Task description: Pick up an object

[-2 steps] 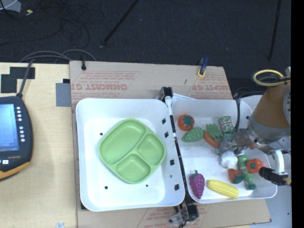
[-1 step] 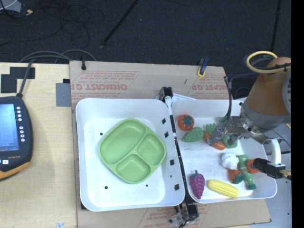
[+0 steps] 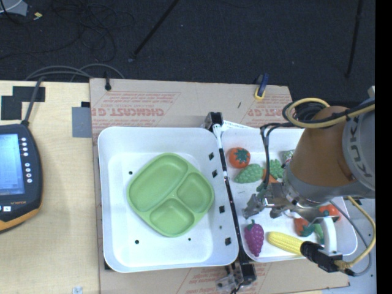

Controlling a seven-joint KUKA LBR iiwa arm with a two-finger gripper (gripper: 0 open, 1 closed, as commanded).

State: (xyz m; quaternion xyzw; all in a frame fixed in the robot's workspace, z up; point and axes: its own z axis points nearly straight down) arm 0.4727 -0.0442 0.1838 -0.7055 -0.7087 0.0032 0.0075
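Observation:
My gripper (image 3: 263,208) hangs over the middle of the right bin (image 3: 288,141), its fingers spread open with bare bin floor between them and nothing held. Purple grapes (image 3: 253,237) lie just below it, with a yellow corn cob (image 3: 286,242) to their right. A green leafy toy (image 3: 250,174) and a red tomato (image 3: 239,157) lie above and left of the gripper. A red and green piece (image 3: 309,226) shows at the arm's lower edge. The wrist hides part of the right bin.
The left bin (image 3: 116,225) holds a green three-compartment plate (image 3: 171,193). A black divider rail (image 3: 223,188) runs between the bins. A teach pendant (image 3: 15,170) lies on the bench at far left. Cables loop beside the arm at the right.

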